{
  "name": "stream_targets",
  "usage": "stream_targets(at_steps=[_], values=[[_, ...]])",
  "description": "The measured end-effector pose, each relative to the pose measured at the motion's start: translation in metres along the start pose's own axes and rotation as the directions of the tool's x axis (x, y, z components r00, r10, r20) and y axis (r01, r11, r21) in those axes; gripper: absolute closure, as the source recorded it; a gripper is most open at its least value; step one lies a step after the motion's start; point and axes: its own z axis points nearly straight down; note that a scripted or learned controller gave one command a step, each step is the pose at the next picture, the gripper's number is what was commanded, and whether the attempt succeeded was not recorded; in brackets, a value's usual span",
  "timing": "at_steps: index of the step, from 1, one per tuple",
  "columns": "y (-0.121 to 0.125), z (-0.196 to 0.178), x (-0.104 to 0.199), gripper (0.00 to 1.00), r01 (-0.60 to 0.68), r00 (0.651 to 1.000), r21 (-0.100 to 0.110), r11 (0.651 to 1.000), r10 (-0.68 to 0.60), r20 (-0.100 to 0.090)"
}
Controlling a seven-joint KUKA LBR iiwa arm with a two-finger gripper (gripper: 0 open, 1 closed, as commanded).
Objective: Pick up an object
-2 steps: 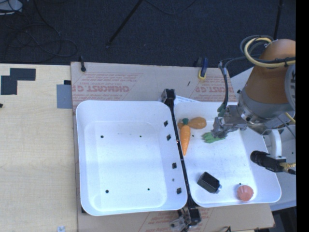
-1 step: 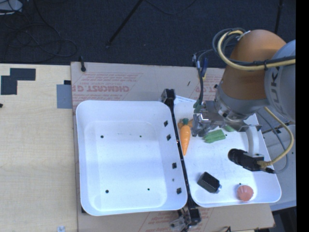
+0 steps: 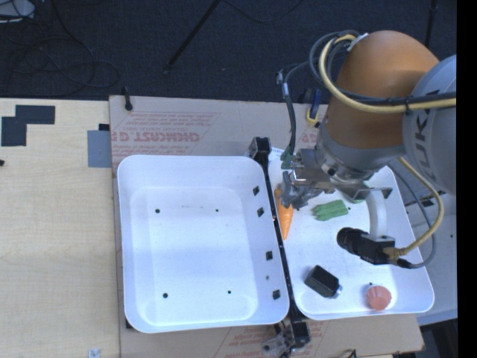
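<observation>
We see the bench (image 3: 52, 237) bearing a cardboard sheet (image 3: 171, 129) and two white bins (image 3: 130, 200), one left of the jaws.

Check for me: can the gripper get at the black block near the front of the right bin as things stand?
Probably yes. The black block lies apart from the pink ball, with nothing on top; the gripper is farther back by the orange piece.

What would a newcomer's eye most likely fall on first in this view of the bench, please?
Most likely the arm's big orange band, which looms over the right bin from the right. Below it the gripper hangs at that bin's left wall, just above an orange carrot-like piece. The same bin holds a green piece, a black block and a pinkish round thing, while the left bin shows bare white.
</observation>
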Motion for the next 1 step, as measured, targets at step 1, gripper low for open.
stream_targets(at_steps=[1], values=[[0.0129, -0.0206, 0.0598, 1.00, 0.000, 1.000, 0.003, 1.000, 0.000, 0.000]])
